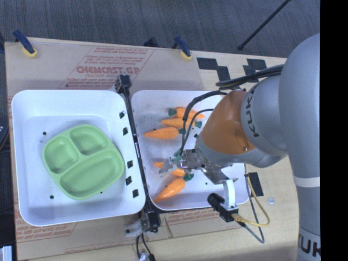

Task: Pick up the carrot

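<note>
Several orange carrots with green tops lie in the right bin. One carrot rests near the bin's left wall, and two more lie close together behind it. Another carrot sits at the front left corner. My gripper hangs low over the middle of this bin, right above a carrot whose orange ends show on either side of it. The wrist and its orange band hide the bin's right half.
The left bin holds a green divided plate. A black divider with clips runs between the bins. Cables trail near the front right corner. Blue clamps pin the cardboard at the back.
</note>
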Motion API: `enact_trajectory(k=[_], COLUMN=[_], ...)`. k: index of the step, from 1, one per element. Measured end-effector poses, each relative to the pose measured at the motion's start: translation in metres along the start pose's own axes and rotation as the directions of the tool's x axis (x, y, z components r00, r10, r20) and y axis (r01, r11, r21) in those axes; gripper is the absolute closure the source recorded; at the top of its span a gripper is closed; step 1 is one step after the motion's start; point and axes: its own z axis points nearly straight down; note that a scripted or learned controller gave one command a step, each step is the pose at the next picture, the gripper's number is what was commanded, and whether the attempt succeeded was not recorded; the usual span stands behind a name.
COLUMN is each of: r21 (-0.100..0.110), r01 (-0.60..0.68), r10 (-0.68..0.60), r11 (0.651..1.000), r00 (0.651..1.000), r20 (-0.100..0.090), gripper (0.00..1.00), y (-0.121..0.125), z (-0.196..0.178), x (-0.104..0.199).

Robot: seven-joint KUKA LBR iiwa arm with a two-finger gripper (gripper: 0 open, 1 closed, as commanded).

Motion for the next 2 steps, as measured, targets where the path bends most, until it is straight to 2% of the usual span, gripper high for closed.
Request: enact_trajectory(k=[1,2], r21=[0.001,0.001], r01=[0.004,0.004], r10=[-0.004,-0.004], r11=[1.0,1.0], r00=[1.0,1.0], r20=[0.002,0.002], gripper=[1.0,0.0], y=[0.0003,0.0003], z=[-0.0102,-0.0101], x=[-0.0011,-0.001])
